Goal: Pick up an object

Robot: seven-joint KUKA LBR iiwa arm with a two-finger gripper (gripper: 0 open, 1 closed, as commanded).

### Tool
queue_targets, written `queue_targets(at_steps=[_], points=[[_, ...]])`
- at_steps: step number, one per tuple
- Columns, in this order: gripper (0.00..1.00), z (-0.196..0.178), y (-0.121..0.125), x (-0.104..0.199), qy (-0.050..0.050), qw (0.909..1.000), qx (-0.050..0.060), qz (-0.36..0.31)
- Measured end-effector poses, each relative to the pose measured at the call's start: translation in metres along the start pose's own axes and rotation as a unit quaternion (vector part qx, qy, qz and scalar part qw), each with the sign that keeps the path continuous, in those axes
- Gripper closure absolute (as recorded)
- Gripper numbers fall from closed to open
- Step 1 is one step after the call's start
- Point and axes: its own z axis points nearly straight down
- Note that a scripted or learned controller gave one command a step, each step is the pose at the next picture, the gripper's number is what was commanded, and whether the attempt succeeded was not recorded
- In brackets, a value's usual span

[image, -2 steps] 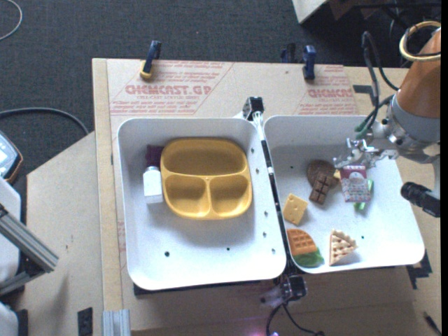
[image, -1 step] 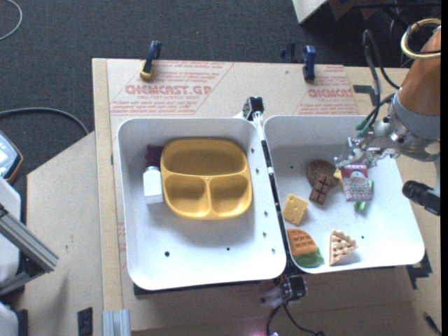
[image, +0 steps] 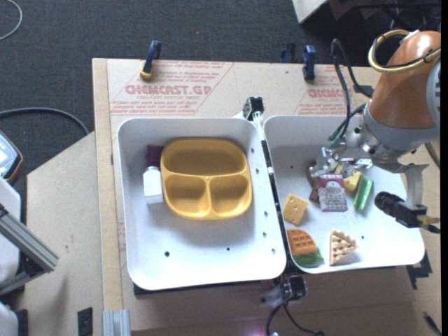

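- The gripper (image: 334, 161) sits low in the right bin (image: 294, 135), right of centre in the frame.
- Its metal tip appears to touch a pink-and-white packet (image: 332, 194); how far the hand is open cannot be told.
- A green stick (image: 362, 194) lies just right of the packet.

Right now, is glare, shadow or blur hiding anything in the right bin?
Camera view: light is even, with no hard glare on the right bin; the image is soft overall, so the print on the pink packet is unreadable; the gripper is a blurred cluster over the items, and the arm covers the bin's far corner.
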Motion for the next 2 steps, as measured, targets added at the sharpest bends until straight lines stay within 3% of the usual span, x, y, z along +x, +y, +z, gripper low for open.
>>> queue_targets(at_steps=[1, 2], points=[[1.00, -0.0195, -0.0100, 0.0088, -0.001, 1.0000, -0.003, 0.001], [1.00, -0.0160, -0.0066, 0.0039, -0.002, 1.0000, -0.003, 0.002]])
